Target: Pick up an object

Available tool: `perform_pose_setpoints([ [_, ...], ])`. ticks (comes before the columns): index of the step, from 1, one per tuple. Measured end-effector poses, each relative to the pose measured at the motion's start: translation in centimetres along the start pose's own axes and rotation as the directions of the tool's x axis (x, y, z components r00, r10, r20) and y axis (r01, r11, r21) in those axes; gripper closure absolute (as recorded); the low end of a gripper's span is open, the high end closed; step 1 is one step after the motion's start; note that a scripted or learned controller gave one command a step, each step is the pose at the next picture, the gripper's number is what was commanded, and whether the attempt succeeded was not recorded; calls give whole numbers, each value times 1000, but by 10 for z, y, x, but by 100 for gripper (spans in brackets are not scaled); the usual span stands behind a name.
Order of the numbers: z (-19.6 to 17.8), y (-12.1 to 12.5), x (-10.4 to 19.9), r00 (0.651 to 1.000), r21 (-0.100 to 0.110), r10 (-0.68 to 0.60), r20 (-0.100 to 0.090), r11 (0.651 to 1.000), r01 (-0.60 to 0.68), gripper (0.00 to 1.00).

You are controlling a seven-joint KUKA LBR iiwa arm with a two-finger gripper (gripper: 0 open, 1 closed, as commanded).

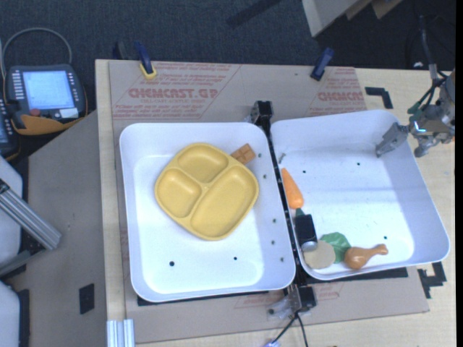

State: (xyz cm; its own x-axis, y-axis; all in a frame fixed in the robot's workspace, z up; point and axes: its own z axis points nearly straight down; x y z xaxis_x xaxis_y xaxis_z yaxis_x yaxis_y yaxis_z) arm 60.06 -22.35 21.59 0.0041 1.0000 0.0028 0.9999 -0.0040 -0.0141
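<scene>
Yellow plate (207,191) in left bin (137,215); carrot (291,188) and drumstick (365,254) in right bin (405,194).

Gripper (406,137): at the right bin's (362,186) far right corner, arm cut off by the right picture edge; finger state unclear.
Small brown block (244,153): partly hidden behind the yellow divided plate (207,189).
Green item (337,241): partly covered by a pale round piece (319,255); kind too small to tell.
Handheld screen unit (45,92), far left: cut off by the edge.
</scene>
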Motion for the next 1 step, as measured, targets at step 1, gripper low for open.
perform_pose_setpoints([
  [1,-9,3,1,1000,-15,-4,4,1000,4,0],
])
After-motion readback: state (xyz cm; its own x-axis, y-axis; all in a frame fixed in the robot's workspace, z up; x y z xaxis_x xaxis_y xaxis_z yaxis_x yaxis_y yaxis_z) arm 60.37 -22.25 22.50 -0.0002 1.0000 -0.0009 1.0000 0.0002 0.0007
